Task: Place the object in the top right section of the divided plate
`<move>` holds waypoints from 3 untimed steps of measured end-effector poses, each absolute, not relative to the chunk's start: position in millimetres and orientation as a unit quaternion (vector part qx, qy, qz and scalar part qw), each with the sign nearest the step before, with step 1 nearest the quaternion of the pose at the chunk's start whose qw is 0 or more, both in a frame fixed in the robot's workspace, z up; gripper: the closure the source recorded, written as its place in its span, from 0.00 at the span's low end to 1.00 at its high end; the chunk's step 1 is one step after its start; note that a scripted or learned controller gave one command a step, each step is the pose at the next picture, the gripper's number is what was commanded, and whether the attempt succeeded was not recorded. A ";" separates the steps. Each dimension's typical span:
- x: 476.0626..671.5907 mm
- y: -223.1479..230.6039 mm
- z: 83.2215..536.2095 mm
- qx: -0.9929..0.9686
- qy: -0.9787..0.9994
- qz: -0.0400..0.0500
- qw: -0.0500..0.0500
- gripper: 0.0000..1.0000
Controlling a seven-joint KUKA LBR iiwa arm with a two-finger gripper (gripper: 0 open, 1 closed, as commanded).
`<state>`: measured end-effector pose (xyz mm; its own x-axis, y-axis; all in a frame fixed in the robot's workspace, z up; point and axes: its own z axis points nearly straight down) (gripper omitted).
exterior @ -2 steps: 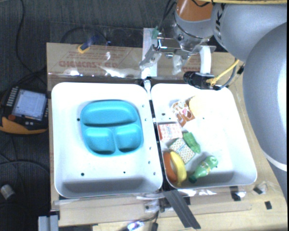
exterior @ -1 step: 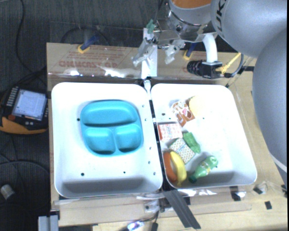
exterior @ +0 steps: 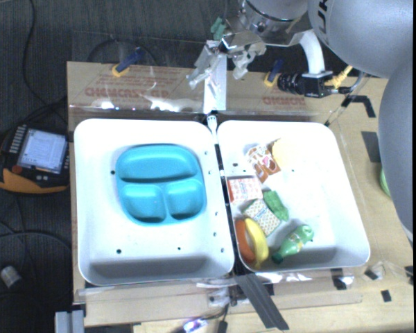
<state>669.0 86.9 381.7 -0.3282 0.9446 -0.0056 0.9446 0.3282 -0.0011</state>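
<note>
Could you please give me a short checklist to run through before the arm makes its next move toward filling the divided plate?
1. Blue divided plate sits flat in the left bin: ok.
2. All plate sections free of items: ok.
3. Objects available in the right bin, including a banana and a green bottle: ok.
4. Gripper positioned over the objects: not ok; it hangs above the bench behind the bins.
5. Object held by the gripper: cannot tell.
6. Items separated for a clean pick: not ok; they lie crowded along the bin's left side.
</note>
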 end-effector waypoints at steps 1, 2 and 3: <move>669.0 116.0 419.9 0.496 0.869 -0.002 0.002 0.00; 669.1 115.9 419.8 0.496 0.868 -0.002 0.002 0.00; 669.0 117.0 434.4 0.414 0.910 -0.002 0.002 0.00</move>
